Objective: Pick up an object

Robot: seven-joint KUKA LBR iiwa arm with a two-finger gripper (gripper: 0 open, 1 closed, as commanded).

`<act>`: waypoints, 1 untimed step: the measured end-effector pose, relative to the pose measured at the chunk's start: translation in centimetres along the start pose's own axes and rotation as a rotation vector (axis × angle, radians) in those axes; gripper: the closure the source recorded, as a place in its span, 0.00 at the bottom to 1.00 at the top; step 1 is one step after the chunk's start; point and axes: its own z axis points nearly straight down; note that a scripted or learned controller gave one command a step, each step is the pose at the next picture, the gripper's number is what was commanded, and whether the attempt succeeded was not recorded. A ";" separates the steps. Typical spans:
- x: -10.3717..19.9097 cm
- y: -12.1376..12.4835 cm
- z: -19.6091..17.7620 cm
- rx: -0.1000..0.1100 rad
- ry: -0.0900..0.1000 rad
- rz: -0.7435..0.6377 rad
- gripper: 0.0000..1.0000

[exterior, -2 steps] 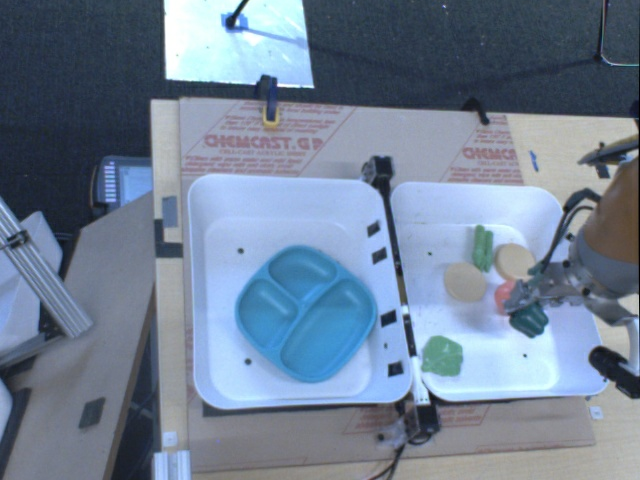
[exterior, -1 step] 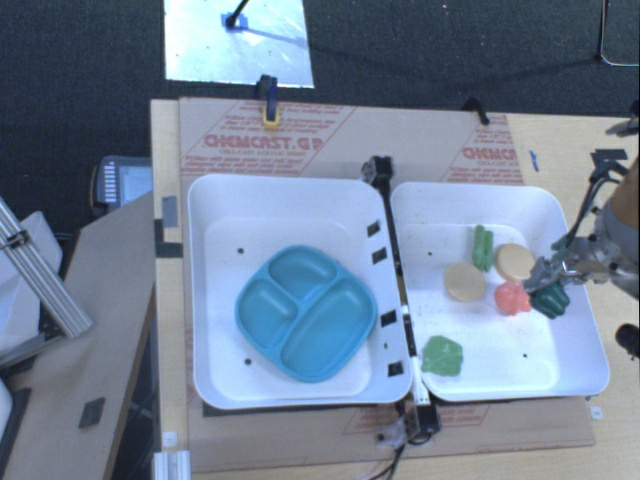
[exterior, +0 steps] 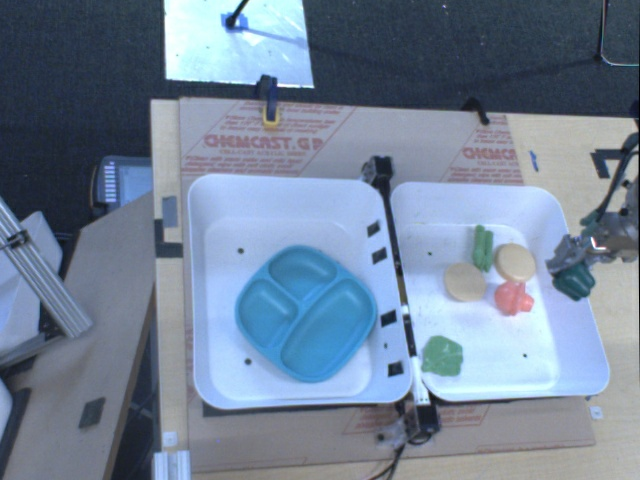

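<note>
My gripper (exterior: 572, 268) hangs over the right rim of the right bin (exterior: 520, 380), reaching in from the right. A small dark green object (exterior: 576, 285) sits between its fingertips, overlapping the rim, and the fingers are shut on it. To its left, on the bin floor, lie a red toy (exterior: 513, 298), a tan round piece (exterior: 516, 262), a beige round piece (exterior: 464, 282) and a green stick-like piece (exterior: 483, 248). A light green lump (exterior: 442, 356) rests near the bin's front left corner.
The left bin (exterior: 215, 268) holds a blue divided plate (exterior: 305, 311). A black divider (exterior: 392, 268) runs between the two bins. The bins rest on a cardboard sheet (exterior: 300, 138) on the bench.
</note>
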 end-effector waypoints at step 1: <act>0.0 0.1 -0.7 0.004 0.002 -0.001 1.00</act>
